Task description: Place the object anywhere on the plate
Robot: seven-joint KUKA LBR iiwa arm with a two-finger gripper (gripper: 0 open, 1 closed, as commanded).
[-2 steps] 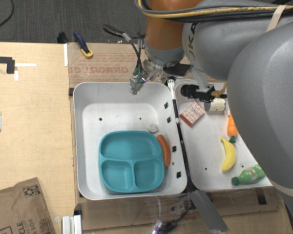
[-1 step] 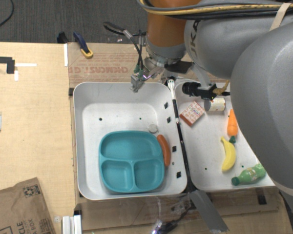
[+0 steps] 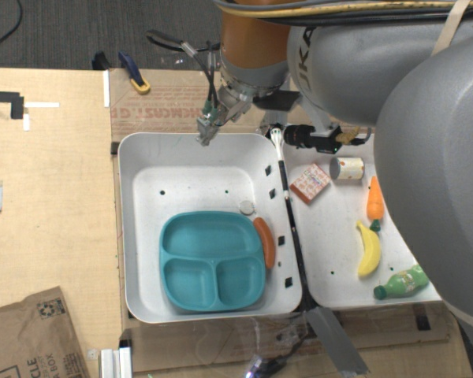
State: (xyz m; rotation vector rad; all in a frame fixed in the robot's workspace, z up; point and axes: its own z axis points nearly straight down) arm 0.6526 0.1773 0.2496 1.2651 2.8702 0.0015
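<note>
A teal plate (image 3: 213,260) with three compartments lies in the left bin (image 3: 142,211), toward its front. An orange-red sausage (image 3: 265,242) lies in that bin against the plate's right rim, outside the compartments. My gripper (image 3: 207,129) hangs over the bin's back wall, well behind the plate and the sausage, and I see nothing in it. The arm's orange band and grey body cover the upper right of the view.
A small pale object (image 3: 247,208) sits just behind the plate. The right bin (image 3: 331,235) holds a cracker box (image 3: 310,183), a can (image 3: 348,168), a carrot (image 3: 374,199), a banana (image 3: 368,250) and a green bottle (image 3: 400,283). Cardboard lies behind the bins.
</note>
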